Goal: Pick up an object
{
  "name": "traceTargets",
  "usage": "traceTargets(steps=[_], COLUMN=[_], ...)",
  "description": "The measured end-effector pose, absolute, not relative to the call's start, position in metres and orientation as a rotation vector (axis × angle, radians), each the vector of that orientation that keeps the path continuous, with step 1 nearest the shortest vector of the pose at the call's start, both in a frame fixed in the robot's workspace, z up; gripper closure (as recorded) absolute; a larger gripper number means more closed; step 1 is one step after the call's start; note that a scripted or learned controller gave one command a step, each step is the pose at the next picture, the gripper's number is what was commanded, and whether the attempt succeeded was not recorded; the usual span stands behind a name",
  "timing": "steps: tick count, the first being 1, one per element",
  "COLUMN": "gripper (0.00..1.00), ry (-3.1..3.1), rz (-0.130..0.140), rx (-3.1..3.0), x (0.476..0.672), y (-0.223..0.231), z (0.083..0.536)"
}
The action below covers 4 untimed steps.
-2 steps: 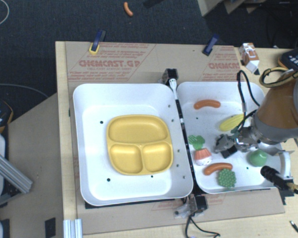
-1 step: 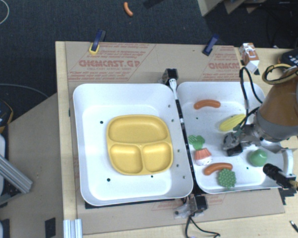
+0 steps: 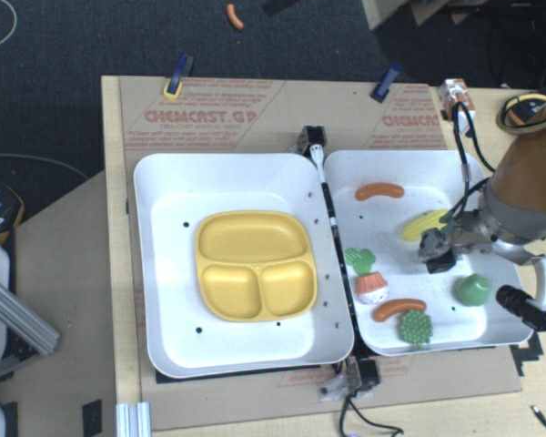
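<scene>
One fixed overhead camera, slanted down over both bins [image 3: 164,271].

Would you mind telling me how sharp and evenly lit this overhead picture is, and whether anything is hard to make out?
Camera view: lighting is even and soft, with faint shadows under the yellow tray; the white bins look bright, not blown out; small toys like the green ball are slightly soft; the gripper is dark and blurred, fingers indistinct.

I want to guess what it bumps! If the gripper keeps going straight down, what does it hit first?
Probably the bare white floor of the right bin, just below the yellow toy banana; the gripper hangs beside it, though depth is unclear.
</scene>
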<state>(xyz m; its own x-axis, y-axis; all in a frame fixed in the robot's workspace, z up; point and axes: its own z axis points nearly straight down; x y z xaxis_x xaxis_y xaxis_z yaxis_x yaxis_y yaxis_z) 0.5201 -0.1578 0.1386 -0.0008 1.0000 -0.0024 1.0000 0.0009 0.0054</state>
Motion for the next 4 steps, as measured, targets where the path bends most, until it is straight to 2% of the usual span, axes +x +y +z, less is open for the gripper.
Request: traceTargets(steps=[1,2,3,4], gripper=[1.0,1.0,1.0,1.0], ry=[2.218,2.219,2.23,2.226], rz=[0.006,0.003,0.0,0.0], rx=[2.215,2.216,2.22,2.221], x=[0.524,0.525,0.51,0.508], y=[-0.157,-0.157,-0.104,-0.089], z=[0.203,0.227,0.215,0.215])
